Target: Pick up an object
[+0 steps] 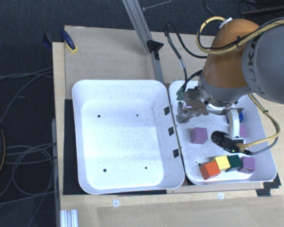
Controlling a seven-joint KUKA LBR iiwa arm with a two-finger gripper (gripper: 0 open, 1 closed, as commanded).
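Two bins; gripper [185, 111] low at right bin [262, 126] wall. Fingers' state: cannot tell. Risk: striking wall, missing purple cube [199, 135] beside it.

A single camera sits fixed above the bench [113, 70], looking down at a slant from moderate height. Both white bins [85, 126] lie across the middle of the frame. The arm [255, 56] enters from about two o'clock, toward the right bin.
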